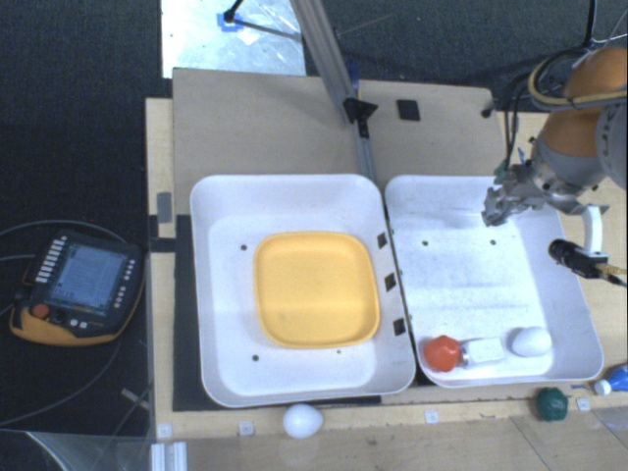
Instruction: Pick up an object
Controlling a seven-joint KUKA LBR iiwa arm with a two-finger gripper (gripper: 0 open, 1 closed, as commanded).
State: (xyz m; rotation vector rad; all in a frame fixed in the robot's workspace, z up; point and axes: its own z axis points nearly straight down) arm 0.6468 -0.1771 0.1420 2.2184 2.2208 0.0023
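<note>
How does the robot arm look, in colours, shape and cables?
The grey rounded arm segment carries an orange band above the wrist. Its small dark grey metal tool sits at the tip. Thin black cables loop near the wrist, and a white curved part with a black cylinder hangs beside it.

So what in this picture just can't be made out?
- Gripper, camera view: small and blurred, so its fingers' state is unclear.
- White block beside the red ball: too small to identify.
- Blue item: cut off by the right edge.
- Handheld screen: its text is too small to read.
</note>
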